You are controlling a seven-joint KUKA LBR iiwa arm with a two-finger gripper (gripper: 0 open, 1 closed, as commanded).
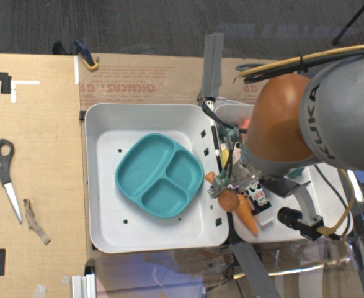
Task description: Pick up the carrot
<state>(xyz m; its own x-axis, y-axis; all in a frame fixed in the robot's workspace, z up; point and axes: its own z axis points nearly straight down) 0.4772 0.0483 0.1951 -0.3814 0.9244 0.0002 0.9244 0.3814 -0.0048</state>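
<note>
Tan bench top (39, 166) under 2 shallow white bins side by side, brown cardboard sheet (138, 79) behind them. Left bin (101, 228) holding 1 teal divided plate (160, 174) with 3 compartments, tilted diagonally, near bin centre. Right bin (234, 112) mostly hidden under grey arm (337, 117) and its orange band (281, 126). Gripper (222, 188) low over the wall between the bins, just right of the plate. Carrot (240, 210) directly below gripper, orange, tip pointing down-right, lying at right bin's left edge. Finger spacing: cannot tell, hidden by cabling and wrist. Scissors (2, 172) on bench far left, well apart from bins.
</note>
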